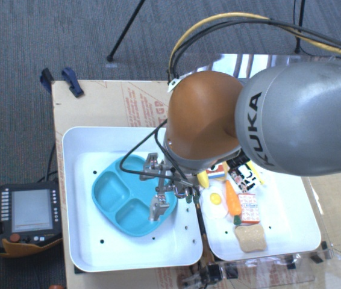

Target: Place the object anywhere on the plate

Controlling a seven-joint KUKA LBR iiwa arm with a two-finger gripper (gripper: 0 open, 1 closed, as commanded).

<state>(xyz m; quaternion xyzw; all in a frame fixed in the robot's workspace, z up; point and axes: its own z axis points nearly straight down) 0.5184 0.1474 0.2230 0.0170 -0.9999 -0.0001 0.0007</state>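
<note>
The grey arm (291, 119) with its orange band (203, 119) reaches in from the right and hangs over the seam between the 2 white bins. Its end effector (158, 206) sits low over the right edge of the blue plate (119, 197), a divided tray with 3 compartments that lies tilted in the left bin (77, 161). Whether the end effector is clenched or released cannot be told from this angle, and nothing can be made out in it. The right bin (291, 233) holds the loose toy food: a carrot (233, 198) with its long axis running roughly top to bottom of the view, leaning slightly, the orange body uppermost and the green stub at the lower end; a fried egg (216, 198) just left of it; a small printed box (248, 208) just right of it, also standing lengthwise up and down; a tan slice of bread (251, 238) below them; and other packets (243, 176) partly hidden beneath the arm. None of these touches the plate. A teach pendant (27, 212) lies on the floor left of the desk (128, 101), and 2 blue clamps (68, 80) grip the desk's far left corner.
</note>
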